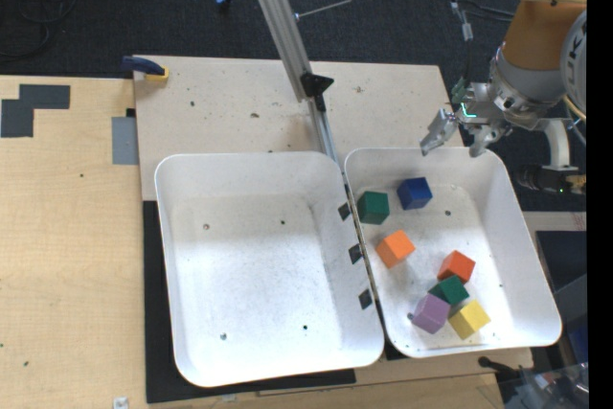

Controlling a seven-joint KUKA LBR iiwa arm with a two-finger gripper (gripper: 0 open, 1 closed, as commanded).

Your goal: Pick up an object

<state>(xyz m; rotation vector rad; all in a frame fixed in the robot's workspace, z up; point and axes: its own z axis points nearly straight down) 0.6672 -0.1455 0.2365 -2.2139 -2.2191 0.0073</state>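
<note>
The right bin [517,235] holds several small cubes. A green cube [374,206] and a blue cube [414,193] sit near its far left side. An orange cube [395,248] lies at the middle left. A red-orange cube [458,266], a dark green cube [448,291], a purple cube [430,312] and a yellow cube [468,319] cluster near the front. My gripper [457,136] hangs above the far rim of this bin, open, with nothing between its fingers.
The left bin [192,196] stands beside the right one. A slanted aluminium bar [283,24] rises from the bench behind the bins. Black clips [352,252] mark the divide between the bins. A blue-and-yellow clamp [144,67] sits at the bench's far left corner.
</note>
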